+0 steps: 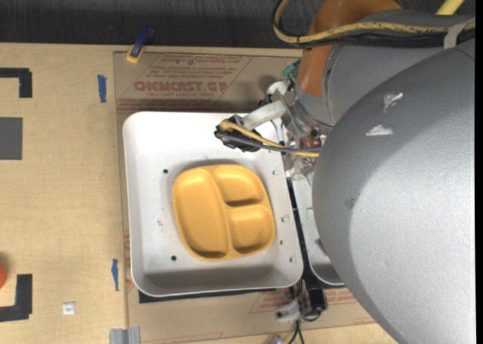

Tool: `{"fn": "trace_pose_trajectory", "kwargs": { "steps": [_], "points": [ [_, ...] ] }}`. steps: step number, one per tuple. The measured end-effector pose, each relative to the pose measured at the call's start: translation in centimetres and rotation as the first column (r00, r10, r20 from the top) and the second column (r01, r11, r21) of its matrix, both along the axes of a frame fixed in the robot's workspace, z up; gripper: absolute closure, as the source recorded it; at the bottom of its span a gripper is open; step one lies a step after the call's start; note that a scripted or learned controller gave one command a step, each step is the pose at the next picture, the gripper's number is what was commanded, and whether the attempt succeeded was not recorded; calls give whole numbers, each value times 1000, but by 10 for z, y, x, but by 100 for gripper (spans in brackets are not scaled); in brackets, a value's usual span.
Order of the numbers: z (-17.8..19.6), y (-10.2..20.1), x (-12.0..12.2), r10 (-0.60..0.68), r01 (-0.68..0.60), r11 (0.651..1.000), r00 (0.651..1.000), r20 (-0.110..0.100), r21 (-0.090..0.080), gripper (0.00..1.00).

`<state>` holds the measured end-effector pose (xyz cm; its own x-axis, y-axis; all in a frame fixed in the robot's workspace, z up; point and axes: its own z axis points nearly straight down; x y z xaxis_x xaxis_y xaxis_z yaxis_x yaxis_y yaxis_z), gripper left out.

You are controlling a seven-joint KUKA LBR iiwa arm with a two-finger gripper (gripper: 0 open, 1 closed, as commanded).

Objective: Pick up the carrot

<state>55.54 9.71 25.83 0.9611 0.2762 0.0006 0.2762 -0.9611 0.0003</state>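
While the jaws stay hidden, arm (392,184) overhangs bin (151,184).

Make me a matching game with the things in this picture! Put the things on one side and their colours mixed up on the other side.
Things:
1. divided tray
2. bin under the tray
3. big robot arm
4. tape strip on the bench

Colours:
A. blue
B. grey
C. yellow
D. white

Right pairs: 1-C, 2-D, 3-B, 4-A
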Motion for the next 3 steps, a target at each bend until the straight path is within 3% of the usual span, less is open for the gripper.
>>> {"fn": "trace_pose_trajectory", "kwargs": {
  "steps": [1, 2, 3],
  "points": [
    [-45, -88, -13, -79, 79, 997, 997, -6, 2, 100],
    [-74, -82, -77, -78, 78, 997, 997, -6, 2, 100],
    [-27, -38, -76, -29, 29, 1000, 1000, -3, 1, 100]
  ]
}}
